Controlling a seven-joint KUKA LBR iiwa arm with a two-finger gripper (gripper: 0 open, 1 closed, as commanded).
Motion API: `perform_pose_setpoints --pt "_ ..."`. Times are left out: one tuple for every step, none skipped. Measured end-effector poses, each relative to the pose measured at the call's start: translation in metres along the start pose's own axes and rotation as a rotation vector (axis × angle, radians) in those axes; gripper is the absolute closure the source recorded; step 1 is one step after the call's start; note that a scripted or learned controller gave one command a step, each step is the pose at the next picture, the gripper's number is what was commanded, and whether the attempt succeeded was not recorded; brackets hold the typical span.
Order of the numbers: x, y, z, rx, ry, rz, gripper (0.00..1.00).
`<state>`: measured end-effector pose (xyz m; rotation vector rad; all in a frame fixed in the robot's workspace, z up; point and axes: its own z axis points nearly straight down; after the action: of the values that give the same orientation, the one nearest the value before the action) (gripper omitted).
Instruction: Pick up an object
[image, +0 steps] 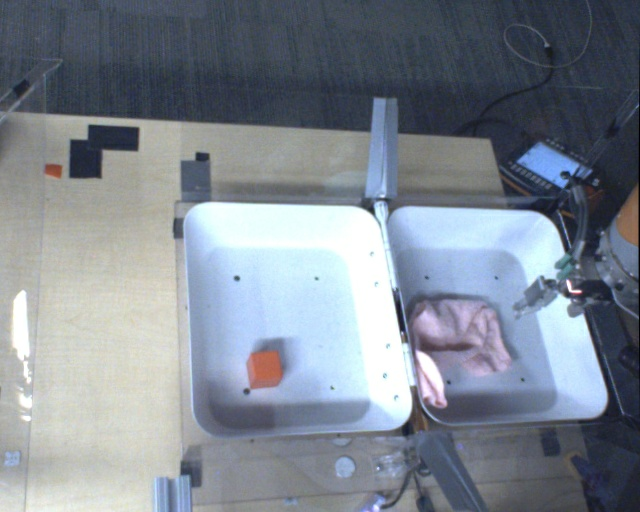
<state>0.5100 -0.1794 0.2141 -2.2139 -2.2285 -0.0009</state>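
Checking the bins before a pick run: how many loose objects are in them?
2: an orange block in the left bin, a pink cloth in the right bin. The cloth may hide something.

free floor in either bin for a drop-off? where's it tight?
Left bin: the orange block sits near the front-left; the back half and right side are bare. Right bin: the pink cloth fills the front-left, draping at the divider; the back strip is bare. Tightest between the cloth and the gripper at the right wall.

pink cloth (458, 338) in right bin (530, 232), orange block (265, 369) in left bin (280, 232).
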Motion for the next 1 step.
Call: perform_pose_setpoints --pt "0.0337 0.0078 0.1186 -0.006 -0.002 -0.099 0.00"
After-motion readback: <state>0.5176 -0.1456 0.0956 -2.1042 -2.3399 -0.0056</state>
